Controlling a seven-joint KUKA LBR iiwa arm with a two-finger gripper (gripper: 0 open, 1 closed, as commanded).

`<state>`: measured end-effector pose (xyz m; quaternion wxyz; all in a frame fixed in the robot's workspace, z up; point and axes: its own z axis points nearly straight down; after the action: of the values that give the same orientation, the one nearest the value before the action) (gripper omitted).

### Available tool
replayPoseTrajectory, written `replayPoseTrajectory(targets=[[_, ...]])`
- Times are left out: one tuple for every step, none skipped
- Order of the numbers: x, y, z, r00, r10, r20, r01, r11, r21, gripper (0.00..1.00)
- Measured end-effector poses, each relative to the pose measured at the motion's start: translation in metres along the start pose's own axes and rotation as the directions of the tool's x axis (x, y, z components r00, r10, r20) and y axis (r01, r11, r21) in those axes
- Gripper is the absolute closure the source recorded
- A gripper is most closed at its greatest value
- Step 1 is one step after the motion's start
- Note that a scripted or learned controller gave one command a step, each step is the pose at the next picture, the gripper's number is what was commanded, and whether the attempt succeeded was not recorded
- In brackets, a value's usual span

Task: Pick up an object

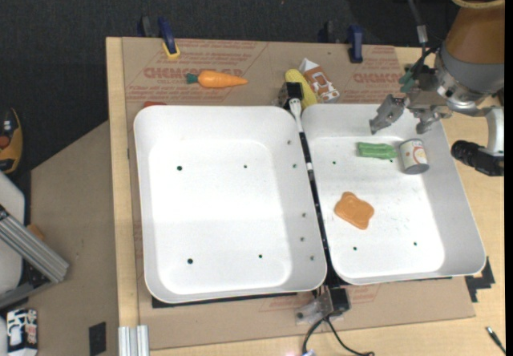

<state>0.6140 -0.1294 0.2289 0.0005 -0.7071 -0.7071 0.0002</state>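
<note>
In the right bin (449,258) lie a green flat piece (374,151), a small grey can on its side (414,156) and an orange bread-like piece (353,209). My gripper (406,115) hangs over the bin's far edge, just above and behind the green piece and the can. Its two fingers (387,115) are spread apart with nothing between them.
The left bin (152,186) sits beside the right one. On the board behind the bins lie a toy carrot (216,79), a yellow-and-black item (295,87) and a small packet (321,83). Blue clamps (169,40) hold the board's far edge.
</note>
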Motion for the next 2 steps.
replayPoseTrajectory(targets=[[-0.017, -0.020, 0.113, 1.000, 0.003, -0.002, -0.002, 1.000, 0.011, 0.00], [0.004, -0.079, 0.145, 1.000, 0.003, -0.002, -0.003, 1.000, 0.000, 0.00]])
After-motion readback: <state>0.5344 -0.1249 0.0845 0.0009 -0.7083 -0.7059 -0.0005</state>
